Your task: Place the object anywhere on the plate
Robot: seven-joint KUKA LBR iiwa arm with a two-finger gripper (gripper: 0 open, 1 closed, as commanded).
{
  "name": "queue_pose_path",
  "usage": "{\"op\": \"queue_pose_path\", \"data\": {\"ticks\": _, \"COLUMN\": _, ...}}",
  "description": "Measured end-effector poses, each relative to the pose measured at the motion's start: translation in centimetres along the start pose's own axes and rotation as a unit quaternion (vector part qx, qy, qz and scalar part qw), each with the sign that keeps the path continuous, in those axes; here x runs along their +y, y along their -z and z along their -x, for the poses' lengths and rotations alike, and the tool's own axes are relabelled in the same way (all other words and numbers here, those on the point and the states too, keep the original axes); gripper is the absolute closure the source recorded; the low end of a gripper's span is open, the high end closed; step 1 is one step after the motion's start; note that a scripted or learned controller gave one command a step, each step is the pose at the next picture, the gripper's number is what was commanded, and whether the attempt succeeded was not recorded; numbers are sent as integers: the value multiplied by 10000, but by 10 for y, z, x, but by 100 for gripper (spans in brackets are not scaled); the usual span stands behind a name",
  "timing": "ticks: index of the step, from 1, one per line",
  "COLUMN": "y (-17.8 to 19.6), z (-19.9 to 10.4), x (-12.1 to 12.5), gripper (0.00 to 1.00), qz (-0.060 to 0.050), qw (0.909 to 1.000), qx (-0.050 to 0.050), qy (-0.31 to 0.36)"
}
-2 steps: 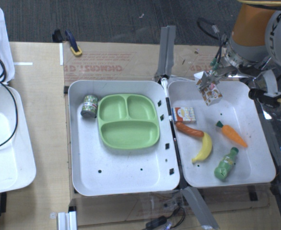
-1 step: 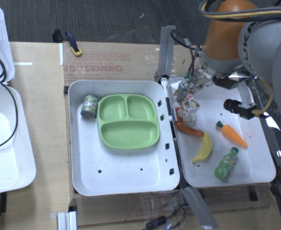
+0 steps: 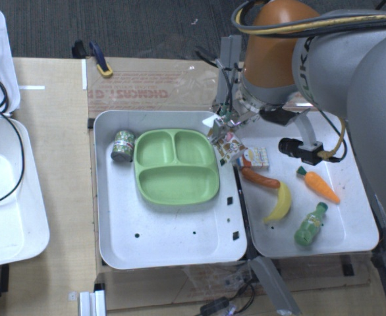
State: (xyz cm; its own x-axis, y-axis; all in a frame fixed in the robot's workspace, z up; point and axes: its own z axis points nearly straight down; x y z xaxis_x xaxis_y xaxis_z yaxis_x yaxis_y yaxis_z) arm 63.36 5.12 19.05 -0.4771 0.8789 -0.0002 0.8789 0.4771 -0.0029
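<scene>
A green divided plate (image 3: 176, 166) lies in the left bin (image 3: 173, 242). My gripper (image 3: 223, 128) hangs over the rim between the two bins, just off the plate's upper right corner. A small patterned packet (image 3: 230, 148) sits between its fingers and dangles below them, close to the plate's right edge. The gripper is shut on this packet. The wrist and cables hide the top of the packet.
A small tin (image 3: 122, 145) stands left of the plate. The right bin (image 3: 351, 242) holds a pale box (image 3: 257, 157), a red sausage (image 3: 260, 179), a banana (image 3: 280, 203), a carrot (image 3: 319, 184) and a green bottle (image 3: 309, 224). The arm looms over that bin's back.
</scene>
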Motion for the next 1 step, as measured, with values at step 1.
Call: {"op": "queue_pose_path", "data": {"ticks": 1, "y": 0, "z": 0, "x": 0, "gripper": 0, "qz": 2, "qw": 10000, "qx": -1, "qy": -7}}
